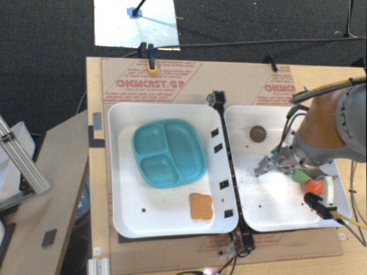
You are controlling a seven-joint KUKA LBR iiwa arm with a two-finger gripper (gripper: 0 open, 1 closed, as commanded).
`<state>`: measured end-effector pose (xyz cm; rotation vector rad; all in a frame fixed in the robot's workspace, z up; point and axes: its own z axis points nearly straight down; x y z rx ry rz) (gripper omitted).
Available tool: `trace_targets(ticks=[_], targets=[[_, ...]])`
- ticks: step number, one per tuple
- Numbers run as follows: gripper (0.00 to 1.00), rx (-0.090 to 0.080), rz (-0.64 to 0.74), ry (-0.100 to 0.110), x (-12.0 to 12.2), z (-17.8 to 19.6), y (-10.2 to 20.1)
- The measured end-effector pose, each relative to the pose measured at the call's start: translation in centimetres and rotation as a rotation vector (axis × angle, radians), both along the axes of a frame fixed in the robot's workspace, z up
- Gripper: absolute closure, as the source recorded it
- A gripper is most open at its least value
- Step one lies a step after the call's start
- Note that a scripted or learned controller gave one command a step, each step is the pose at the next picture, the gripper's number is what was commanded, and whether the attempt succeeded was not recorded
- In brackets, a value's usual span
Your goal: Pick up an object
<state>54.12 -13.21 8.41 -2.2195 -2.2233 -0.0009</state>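
Down in the right bin point(246, 213), the gripper point(265, 166) hovers left of the green object point(300, 175), grip state unclear, reaching seemingly underway; next it must close around something

Divided plate point(169, 152) and biscuit point(200, 206) in left bin point(123, 171), ball point(258, 133) in right bin point(269, 211)

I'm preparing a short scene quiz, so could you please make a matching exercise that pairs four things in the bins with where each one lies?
Things:
1. teal divided plate
2. orange piece
3. brown ball
4. green object

Places:
A. right bin, far end
B. left bin, near edge
C. right bin, beside the arm's wrist
D. left bin, middle

Pairs: 1-D, 2-B, 3-A, 4-C
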Motion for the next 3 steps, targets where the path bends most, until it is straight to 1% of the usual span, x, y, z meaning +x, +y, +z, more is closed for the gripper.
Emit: trace_targets(ticks=[1, 2, 3], targets=[[1.00, -0.001, 0.000, -0.002, 0.1, 1.1, 0.0], [1.00, -0.001, 0.002, -0.003, -0.1, 5.6, 0.6], [1.00, -0.002, 0.002, -0.005, 0.1, 9.9, 0.3]])
